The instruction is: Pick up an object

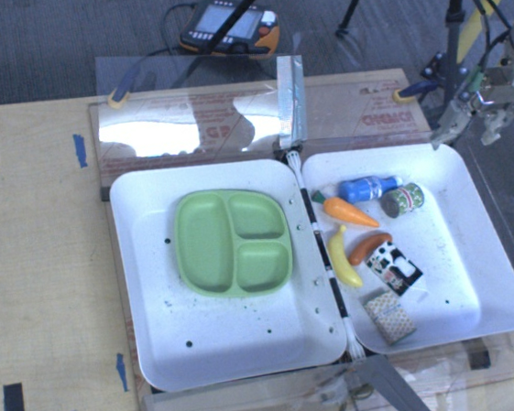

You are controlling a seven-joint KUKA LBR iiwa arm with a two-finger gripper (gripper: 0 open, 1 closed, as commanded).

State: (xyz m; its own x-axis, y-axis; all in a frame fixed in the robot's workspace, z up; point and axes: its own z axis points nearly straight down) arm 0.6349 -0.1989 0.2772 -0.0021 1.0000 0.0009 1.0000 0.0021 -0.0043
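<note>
So the gripper (pixel 480 119) is parked up at the top right, just off the far right corner of the right bin (pixel 483 248). It's a tangle of metal and cables up there and honestly too small and cluttered to make out how it's set, so I can't tell whether it's open or closed. Nothing visible in it, and it isn't touching any of the objects, it's well apart from all of them.

All the pickable stuff sits in the right bin, bunched toward its left side:
- blue bottle (pixel 367 187) lying on its side near the back
- small can (pixel 403 199) just beside the bottle, on its right
- carrot (pixel 350 211) lying slantwise in front of the bottle
- banana (pixel 340 258) along the left wall, running front to back
- reddish-brown sausage (pixel 369 246) just right of the banana
- black-and-white carton (pixel 394 267) touching the sausage's front side, tilted
- patterned sponge (pixel 390 316) nearest the front edge, a bit apart from the carton

The left bin (pixel 146 286) has a green tray (pixel 233 241) with three compartments lying flat in the middle, plus a few dark specks on the bin floor.

Behind the bins there's a clear plastic sheet (pixel 192 124) and a handheld controller (pixel 227 25) on the floor beyond the bench.
</note>
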